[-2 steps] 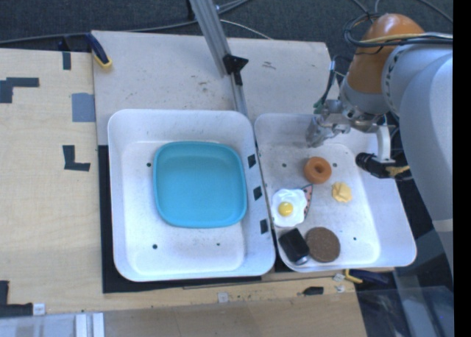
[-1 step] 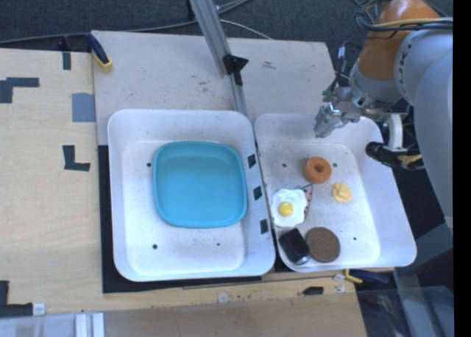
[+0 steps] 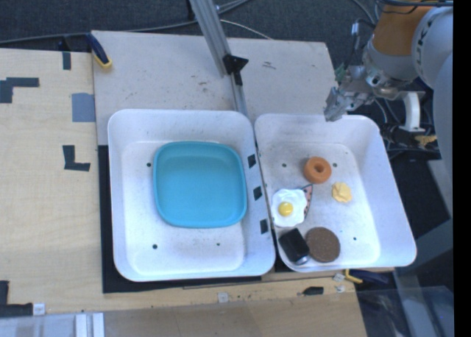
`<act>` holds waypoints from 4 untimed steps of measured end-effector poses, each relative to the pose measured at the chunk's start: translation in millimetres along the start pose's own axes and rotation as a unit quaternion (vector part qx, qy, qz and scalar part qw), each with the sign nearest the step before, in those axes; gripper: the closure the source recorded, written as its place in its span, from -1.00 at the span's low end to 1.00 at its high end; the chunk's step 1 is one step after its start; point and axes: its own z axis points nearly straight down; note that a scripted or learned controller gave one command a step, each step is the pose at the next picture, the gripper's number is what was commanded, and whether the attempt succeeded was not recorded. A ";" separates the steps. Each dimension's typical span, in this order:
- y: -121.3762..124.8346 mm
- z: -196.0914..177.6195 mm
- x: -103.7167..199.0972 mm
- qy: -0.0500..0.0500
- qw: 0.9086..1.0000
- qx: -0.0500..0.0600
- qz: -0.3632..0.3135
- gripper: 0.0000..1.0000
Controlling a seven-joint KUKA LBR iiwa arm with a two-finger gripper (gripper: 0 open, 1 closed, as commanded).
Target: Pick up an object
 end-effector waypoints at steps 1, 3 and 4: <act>1.0 -51.9 0.1 0.000 1.000 0.000 0.000 1.00; -53.7 -29.5 91.9 0.001 1.000 0.003 -0.001 1.00; -75.1 -16.4 142.1 0.001 1.000 0.003 -0.002 1.00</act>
